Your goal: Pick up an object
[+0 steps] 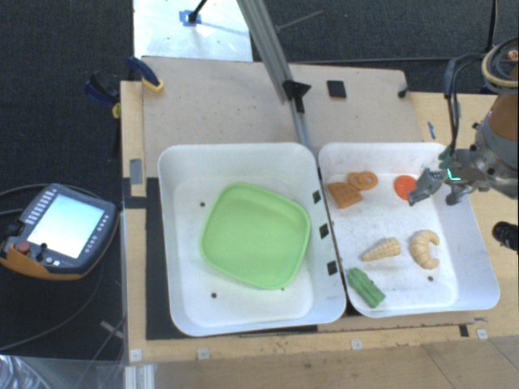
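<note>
The right bin (pixel 474 286) holds several toy foods: a red tomato (pixel 404 186), an orange pretzel (pixel 362 180), a brown waffle piece (pixel 344 194), a beige cone (pixel 381 250), a croissant (pixel 425 248) and a green piece (pixel 366 287). My gripper (pixel 439 192) hangs over the bin's upper right part, just right of the tomato. It is open, with one dark fingertip (pixel 422 190) close beside the tomato and nothing between the fingers.
A light green plate (pixel 255 234) lies in the left bin (pixel 182 298). A metal pole (pixel 272 47) slants over the bench behind the bins. A teach pendant (pixel 57 229) lies off the bench at left.
</note>
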Controlling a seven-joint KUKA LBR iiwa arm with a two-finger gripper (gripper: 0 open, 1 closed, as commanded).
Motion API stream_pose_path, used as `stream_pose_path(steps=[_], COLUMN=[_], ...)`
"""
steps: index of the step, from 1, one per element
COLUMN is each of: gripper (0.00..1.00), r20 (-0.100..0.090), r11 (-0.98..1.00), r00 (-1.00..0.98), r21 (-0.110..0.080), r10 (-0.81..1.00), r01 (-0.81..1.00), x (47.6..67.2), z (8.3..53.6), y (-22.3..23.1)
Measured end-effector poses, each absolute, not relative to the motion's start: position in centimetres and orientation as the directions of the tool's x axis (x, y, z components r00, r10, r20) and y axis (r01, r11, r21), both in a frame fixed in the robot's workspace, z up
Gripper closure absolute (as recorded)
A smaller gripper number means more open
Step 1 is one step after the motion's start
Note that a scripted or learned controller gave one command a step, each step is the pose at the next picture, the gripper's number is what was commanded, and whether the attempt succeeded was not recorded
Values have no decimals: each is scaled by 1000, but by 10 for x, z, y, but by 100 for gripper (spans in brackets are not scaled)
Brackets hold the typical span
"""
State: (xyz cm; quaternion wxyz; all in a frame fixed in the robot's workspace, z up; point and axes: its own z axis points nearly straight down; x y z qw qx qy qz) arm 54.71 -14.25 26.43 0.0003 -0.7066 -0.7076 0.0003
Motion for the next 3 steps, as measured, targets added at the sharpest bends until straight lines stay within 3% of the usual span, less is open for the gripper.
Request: stream_pose_path(steps=[1, 3], gripper=[0, 0], r20=[0, 1], r11=[1, 1], r00=[-1, -1], r21=[-1, -6], r10=[1000, 1000], r01=[1000, 1000], x=[547, 538], z=[264, 144], y=[-142, -151])
